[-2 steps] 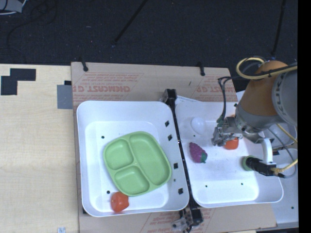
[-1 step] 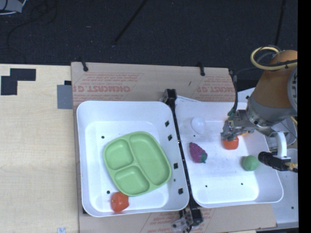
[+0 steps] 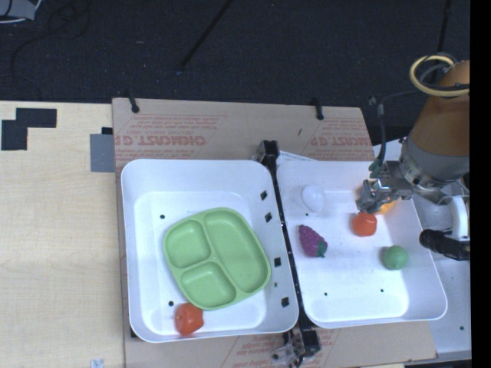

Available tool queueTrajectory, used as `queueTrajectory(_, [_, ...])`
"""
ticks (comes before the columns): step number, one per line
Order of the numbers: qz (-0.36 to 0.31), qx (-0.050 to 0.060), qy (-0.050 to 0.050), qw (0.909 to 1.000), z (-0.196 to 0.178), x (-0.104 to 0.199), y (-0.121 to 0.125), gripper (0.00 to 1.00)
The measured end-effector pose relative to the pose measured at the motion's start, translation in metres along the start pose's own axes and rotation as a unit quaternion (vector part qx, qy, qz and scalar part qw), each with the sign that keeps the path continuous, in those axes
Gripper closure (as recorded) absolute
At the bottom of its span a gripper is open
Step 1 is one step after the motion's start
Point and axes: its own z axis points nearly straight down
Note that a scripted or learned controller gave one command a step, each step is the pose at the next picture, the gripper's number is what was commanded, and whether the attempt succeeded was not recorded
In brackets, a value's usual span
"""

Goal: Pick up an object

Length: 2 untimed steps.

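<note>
So the arm (image 3: 437, 133) comes in from the right and its gripper (image 3: 374, 196) sits low over the right bin (image 3: 360, 301), near that bin's far right corner. Honestly I cannot tell whether the tool is apart or together, it's just a dark blob from up here. There's a bit of yellow-orange (image 3: 387, 203) right beside the tip, too hidden to name.

Stuff in the right bin: an orange-red tomato-looking thing (image 3: 364, 225) just beside and below the gripper, roundish, so no real long axis. A white egg-shaped piece (image 3: 313, 198) sits toward the far left corner, near the divider. The purple grape bunch (image 3: 312, 241) lies near the left edge, its long axis running diagonally, the narrow end pointing toward the near right. A green ball (image 3: 396, 257) is close to the right edge.

Left bin (image 3: 146, 198): a green divided plate (image 3: 217, 257) sitting at a tilt in the middle, and another orange-red piece (image 3: 189, 318) by the near edge, just touching the plate's rim.

Both bins rest on cardboard (image 3: 230, 133) on a pale wood bench (image 3: 54, 236), with dark floor (image 3: 230, 37) and cables behind.
</note>
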Motion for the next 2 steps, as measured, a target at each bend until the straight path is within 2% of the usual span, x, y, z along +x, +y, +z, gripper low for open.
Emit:
queueTrajectory(1, [0.000,0.001,0.000,1.0000,-0.019,-0.001,0.000,1.00])
queueTrajectory(2, [-0.001,0.003,0.001,1.0000,-0.007,0.044,-0.010,1.00])
